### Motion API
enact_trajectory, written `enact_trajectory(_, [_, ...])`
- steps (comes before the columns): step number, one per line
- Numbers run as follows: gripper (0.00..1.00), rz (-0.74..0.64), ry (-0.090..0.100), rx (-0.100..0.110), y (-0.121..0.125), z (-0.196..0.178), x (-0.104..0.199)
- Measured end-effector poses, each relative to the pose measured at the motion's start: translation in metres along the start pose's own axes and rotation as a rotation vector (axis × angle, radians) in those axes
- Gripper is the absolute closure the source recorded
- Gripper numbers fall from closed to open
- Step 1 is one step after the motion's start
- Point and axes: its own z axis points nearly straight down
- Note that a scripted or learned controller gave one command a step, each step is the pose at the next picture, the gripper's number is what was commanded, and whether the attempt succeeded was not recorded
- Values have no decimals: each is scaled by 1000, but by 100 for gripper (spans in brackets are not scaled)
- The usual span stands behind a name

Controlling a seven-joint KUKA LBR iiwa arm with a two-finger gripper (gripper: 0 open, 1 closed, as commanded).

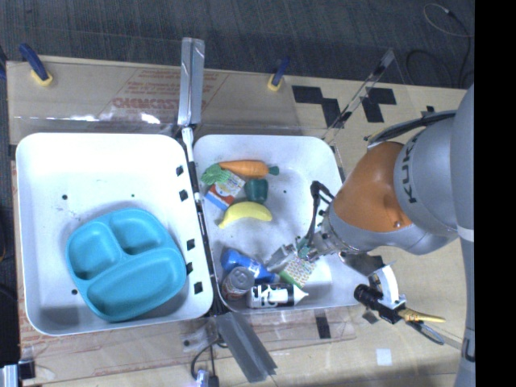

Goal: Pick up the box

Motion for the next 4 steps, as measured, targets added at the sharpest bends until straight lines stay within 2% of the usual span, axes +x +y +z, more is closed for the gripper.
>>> enact_trajectory(1, [100,-7,-1,-2,2,-10,0])
enact_trajectory(2, [100,190,2,0,30,-101,121])
enact_trajectory(3, [0,190,2,1,30,-101,121])
enact_trajectory(4, [0,194,2,2,-9,-14,-11])
